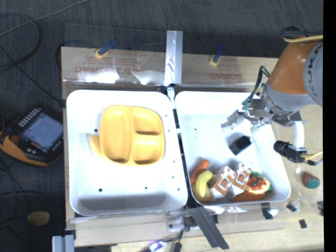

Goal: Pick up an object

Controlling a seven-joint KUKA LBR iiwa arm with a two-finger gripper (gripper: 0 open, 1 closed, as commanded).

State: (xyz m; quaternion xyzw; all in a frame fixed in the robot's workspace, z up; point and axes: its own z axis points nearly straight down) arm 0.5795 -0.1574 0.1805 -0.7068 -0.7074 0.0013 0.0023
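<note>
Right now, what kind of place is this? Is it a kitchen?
Probably not a kitchen, more likely a robot lab bench. A grey-and-orange robot arm reaches over two white bins taped to a board, the food looks like toys, and a control pendant lies on the floor.

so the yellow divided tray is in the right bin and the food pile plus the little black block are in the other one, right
Not quite. The camera view shows the yellow divided tray in the left bin, not the right. The food pile and the little black block share the right bin, below the gripper.
</note>
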